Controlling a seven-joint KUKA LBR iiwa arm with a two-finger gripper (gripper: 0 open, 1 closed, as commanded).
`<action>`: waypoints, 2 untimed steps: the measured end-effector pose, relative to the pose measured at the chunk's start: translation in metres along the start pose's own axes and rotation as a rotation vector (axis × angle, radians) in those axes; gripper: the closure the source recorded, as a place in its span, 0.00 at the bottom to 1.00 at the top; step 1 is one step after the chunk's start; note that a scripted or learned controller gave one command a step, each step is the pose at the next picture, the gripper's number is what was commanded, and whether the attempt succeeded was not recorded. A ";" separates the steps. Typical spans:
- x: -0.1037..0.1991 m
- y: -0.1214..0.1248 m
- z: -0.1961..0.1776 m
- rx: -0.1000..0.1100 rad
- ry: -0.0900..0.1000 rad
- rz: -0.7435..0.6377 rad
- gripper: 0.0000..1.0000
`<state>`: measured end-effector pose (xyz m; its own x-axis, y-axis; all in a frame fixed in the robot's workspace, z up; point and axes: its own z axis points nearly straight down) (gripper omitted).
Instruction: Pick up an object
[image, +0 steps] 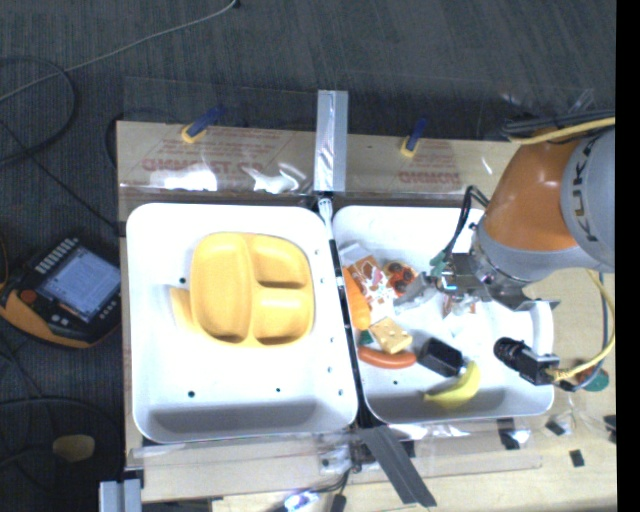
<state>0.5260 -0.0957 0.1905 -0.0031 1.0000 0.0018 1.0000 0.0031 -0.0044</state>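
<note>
The right bin (520, 400) holds several small items. A red and white packet (368, 281) lies at its left, with a tan block (391, 336) just below it resting on a red strip (385, 359). A black block (439, 355) and a yellow banana (455, 387) lie near the front wall. An orange stick (354, 303) runs along the left wall. My gripper (440, 283) hangs low over the middle of this bin, right of the packet and above the black block. Small dark and red bits (400, 272) sit beside it.
The left bin (160, 400) holds a yellow divided plate (250, 287). A metal divider (331, 140) stands at the back between the bins. The grey arm with its orange band (535, 205) covers the right bin's back right corner. A handheld device (65, 290) lies on the floor at left.
</note>
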 end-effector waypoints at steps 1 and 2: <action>-0.003 0.054 0.058 -0.007 -0.003 -0.006 0.00; -0.040 0.087 0.075 -0.050 -0.011 0.018 0.00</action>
<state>0.6127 -0.1352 0.1152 0.0146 0.9999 -0.0085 0.9989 -0.0142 0.0455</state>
